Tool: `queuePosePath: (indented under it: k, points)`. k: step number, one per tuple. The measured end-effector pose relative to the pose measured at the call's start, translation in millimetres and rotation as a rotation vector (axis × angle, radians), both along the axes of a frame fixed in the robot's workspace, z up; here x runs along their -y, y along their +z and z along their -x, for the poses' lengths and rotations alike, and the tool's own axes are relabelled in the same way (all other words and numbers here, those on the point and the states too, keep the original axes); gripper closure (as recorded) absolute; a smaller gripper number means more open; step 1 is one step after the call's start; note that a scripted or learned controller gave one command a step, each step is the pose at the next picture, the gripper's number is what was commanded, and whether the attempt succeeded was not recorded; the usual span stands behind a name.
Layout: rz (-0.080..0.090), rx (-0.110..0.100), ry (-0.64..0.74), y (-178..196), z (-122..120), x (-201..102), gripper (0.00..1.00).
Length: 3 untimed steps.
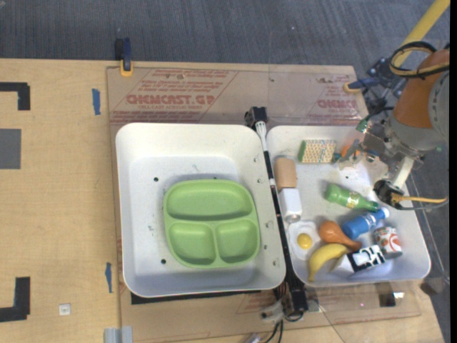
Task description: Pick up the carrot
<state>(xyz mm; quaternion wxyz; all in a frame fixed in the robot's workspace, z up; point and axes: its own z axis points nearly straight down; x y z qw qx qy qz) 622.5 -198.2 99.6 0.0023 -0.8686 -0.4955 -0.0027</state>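
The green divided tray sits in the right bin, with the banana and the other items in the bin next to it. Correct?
Not quite. The camera view shows the green divided tray in the left bin; the banana and the other items lie in the right bin.

Two white bins sit side by side on the bench: a left bin [136,191] and a right bin [418,252]. The left bin holds one green divided tray [211,222]. The right bin holds one carrot [334,232], one banana [323,257], one green bottle [350,197], one blue bottle [360,224], one fried egg [303,237], one tan cylinder [286,172], and one patterned sponge [317,151].
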Motion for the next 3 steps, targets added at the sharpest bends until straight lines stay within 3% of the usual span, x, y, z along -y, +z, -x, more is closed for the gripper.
queuePosePath:
  k: [1,2,3]
  points:
    - [-0.027,-0.086,-0.488,-5,-36,-5,0.00]
    - [0.004,0.011,-0.523,139,1,-21,0.00]
    - [-0.013,-0.003,-0.589,0,27,9,0.00]
